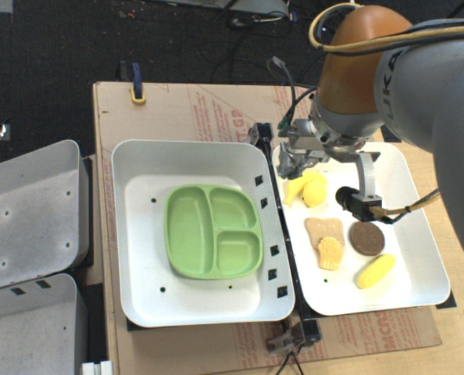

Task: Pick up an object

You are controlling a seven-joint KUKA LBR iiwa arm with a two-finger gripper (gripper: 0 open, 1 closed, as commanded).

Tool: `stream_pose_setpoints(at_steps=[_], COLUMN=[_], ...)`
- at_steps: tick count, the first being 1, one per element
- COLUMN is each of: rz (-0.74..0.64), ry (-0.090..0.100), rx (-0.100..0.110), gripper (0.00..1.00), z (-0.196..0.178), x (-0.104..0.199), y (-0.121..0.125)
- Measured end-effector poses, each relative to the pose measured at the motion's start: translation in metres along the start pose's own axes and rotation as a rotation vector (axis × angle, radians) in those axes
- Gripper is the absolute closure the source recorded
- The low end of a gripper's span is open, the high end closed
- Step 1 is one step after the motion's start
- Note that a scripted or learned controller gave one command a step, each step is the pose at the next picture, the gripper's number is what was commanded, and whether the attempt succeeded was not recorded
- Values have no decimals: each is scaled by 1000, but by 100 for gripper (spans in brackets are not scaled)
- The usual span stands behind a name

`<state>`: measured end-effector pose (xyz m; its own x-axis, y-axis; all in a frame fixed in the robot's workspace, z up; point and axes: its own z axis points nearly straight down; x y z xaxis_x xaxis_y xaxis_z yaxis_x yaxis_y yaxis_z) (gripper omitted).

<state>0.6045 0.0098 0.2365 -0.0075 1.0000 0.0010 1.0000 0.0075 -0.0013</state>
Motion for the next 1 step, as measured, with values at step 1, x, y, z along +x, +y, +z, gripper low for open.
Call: stream_pose_setpoints(at_steps=[1], rz=[0], ry=[0], rx=[0], gripper=[100], z=[3], x=[64], y=[-10])
